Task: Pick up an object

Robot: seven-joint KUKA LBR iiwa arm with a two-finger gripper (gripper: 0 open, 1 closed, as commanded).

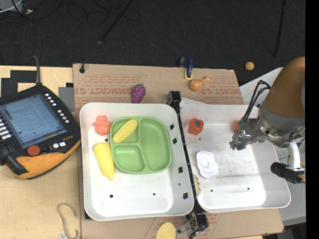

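Over the right bin, the claw is seen low; its state cannot be told. A white object and a red pepper are seen apart from it.

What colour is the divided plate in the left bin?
Green; the divided plate shows plainly in the camera view.

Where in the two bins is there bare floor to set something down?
Left bin: the front strip below the green divided plate is bare; its back half is crowded by the plate, corn cob, yellow bottle and pink toy. Right bin: bare floor from the white crumpled object to the front wall; gripper occupies the right side.
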